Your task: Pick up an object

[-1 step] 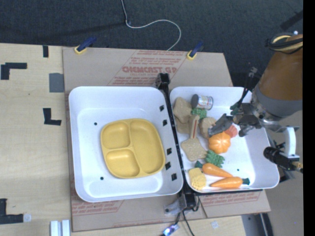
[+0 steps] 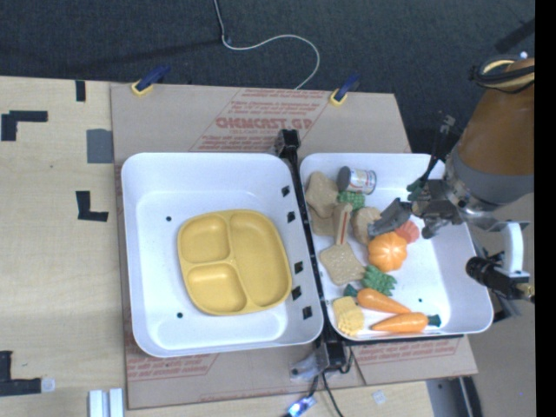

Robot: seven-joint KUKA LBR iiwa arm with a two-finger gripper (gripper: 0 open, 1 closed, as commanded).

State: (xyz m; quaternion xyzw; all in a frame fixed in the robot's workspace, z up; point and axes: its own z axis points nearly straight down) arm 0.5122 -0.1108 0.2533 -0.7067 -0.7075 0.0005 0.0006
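Hand is hovering just above the orange pumpkin, at the right bin's centre. I cannot tell its state. I am judging the approach underway; descending comes next.

Light is even and fairly bright across the tabletop, coming from overhead, with no hard-edged shadows. The two white bins are the brightest areas: the left bin is close to washed out along its floor and rim, and the right bin shows soft grey shading under the toys. The yellow tray has a mild sheen and no sharp glare. The dark floor beyond the tabletop's far edge looks grainy. Detail is soft throughout, small items blurred.
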